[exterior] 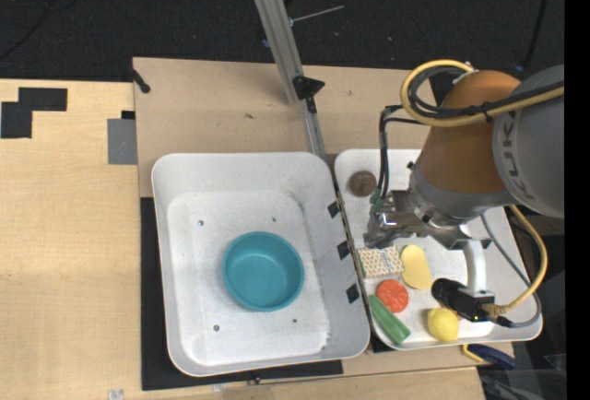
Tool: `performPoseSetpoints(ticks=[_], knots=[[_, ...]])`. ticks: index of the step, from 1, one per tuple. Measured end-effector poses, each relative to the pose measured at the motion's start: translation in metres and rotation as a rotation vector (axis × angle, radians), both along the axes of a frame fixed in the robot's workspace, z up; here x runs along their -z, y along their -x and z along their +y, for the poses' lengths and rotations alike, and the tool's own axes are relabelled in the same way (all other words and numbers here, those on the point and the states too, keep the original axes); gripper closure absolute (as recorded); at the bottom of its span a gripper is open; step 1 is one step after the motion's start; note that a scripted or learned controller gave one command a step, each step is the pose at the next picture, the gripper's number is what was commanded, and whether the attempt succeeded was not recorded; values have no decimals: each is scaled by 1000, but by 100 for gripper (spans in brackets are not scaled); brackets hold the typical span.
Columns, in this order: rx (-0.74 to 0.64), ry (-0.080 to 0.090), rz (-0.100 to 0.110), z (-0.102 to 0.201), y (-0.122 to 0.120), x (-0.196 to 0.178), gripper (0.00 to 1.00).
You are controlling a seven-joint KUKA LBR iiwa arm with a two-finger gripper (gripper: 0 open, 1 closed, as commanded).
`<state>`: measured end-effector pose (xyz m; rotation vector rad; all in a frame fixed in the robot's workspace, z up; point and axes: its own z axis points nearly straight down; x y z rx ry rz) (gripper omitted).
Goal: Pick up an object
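The right bin [355,163] holds a brown round piece [361,182] at its far left corner. Nearer the front lie a checkered pale block [380,261], a pale yellow piece [417,265], a red tomato-like ball [393,296], a green stick-shaped piece [390,320] and a yellow lemon-like ball [442,323]. My gripper [385,221] hangs low over the right bin's left side, just above the checkered block, under the arm's orange wrist. Nothing shows between its tips.
The left bin [184,177] holds a teal bowl [264,271] near its middle. A slanted metal rail [278,25] rises behind the bins. Black clips [342,250] sit on the wall between the two bins. Wood bench lies to the left.
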<state>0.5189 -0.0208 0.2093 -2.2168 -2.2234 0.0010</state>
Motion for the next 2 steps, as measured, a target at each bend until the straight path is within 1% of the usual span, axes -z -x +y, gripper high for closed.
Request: performPoseSetpoints(ticks=[2], knots=[[0,0,-1,97,6,-25,100]])
